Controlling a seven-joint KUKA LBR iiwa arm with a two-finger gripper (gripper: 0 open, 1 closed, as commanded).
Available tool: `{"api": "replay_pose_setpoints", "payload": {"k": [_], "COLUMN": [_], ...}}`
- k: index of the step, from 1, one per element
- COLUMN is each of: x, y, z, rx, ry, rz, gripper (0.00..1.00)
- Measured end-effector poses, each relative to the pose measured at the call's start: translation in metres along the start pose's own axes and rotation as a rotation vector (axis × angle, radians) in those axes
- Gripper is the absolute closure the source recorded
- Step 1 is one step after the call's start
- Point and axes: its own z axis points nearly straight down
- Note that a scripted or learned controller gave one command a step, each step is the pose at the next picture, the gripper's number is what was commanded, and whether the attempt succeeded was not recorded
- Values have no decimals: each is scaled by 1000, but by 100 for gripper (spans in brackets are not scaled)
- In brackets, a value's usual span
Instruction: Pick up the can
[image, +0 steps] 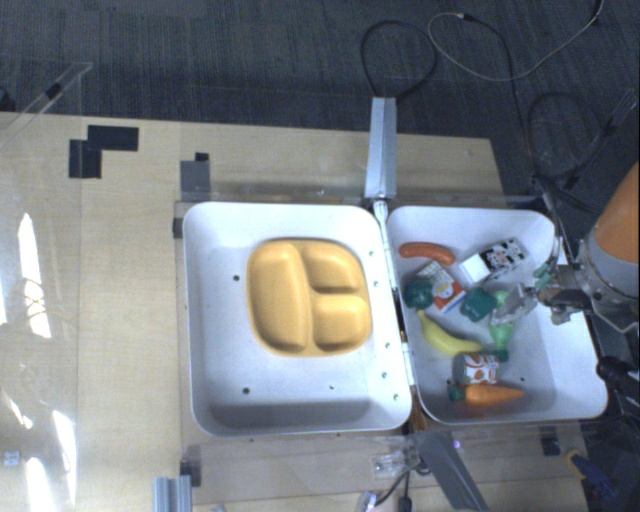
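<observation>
Yellow, and well left of the can, one divided tray (305, 296) lies in the middle of the left bin (215, 330). It looks like a sorting target and plays no part in my job.

The can (478, 368) is in the right bin (575, 385), toward the near wall. It is the only can I count, grey on top with an orange-and-white label. Up and left of it lie one sausage (428, 250) and one small carton (441, 286). One banana (446, 336) lies just up-left of the can, close to touching it. One carrot (489, 396) lies against the can's near side, so I judge a clean pinch has to come from above or across the free flanks. Above the can is one patterned white box (497, 259), and I make out three green bits scattered around it, too small to name.

My gripper (525, 303) hangs up and right of the can, over the green clutter rather than over the can. Whether it is spread or pressed together I cannot tell, and it holds nothing that I can see.
</observation>
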Motion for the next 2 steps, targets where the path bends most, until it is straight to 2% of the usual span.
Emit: {"api": "replay_pose_setpoints", "payload": {"k": [1,2], "x": [-7,6], "y": [68,53], "z": [43,98], "rx": [-2,-16], "ry": [-1,-5], "rz": [-157,-340], "gripper": [0,0]}}
